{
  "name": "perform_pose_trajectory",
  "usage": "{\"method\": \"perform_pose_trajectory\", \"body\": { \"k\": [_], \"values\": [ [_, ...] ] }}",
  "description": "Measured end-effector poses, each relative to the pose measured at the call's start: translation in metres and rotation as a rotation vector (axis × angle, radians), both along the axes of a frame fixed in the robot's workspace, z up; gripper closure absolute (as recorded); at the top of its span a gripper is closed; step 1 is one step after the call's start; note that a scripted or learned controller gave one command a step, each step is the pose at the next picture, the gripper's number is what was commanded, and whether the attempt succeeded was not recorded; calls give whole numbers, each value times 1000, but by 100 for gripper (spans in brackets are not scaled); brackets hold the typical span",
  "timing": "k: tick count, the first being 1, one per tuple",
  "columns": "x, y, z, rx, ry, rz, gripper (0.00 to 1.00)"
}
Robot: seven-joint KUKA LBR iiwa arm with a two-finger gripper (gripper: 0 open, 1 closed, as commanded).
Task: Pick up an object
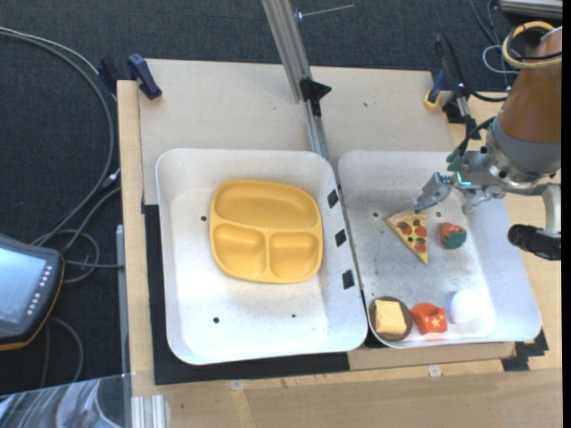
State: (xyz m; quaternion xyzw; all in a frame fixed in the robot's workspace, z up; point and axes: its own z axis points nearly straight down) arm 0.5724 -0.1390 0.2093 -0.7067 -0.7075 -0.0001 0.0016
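The right bin (500,266) holds several toy foods. A pizza slice (410,234) lies near its middle, with a red and green strawberry-like piece (453,235) just to its right. Along the front edge sit a yellow block on a brown base (390,317), a red piece (429,318) and a white ball (466,307). My gripper (452,196) hangs over the bin's back part, just behind the pizza slice and the strawberry piece. Its fingers are spread open with nothing between them.
A yellow divided plate (266,230) lies in the left bin (187,310). A slanted metal pole (290,34) rises from the ridge between the bins. Blue clamps (143,74) grip the bench's back corners. Cables run across the dark floor at left.
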Motion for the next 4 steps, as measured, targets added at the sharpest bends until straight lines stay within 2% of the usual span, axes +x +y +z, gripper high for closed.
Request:
{"method": "perform_pose_trajectory", "body": {
  "k": [2,3,4],
  "values": [
    [-1,-3,-115,1,6,-1,0],
    [2,-3,-101,0,-2,0,100],
    [-6,-2,-51,-3,-8,0,100]
  ]
}}
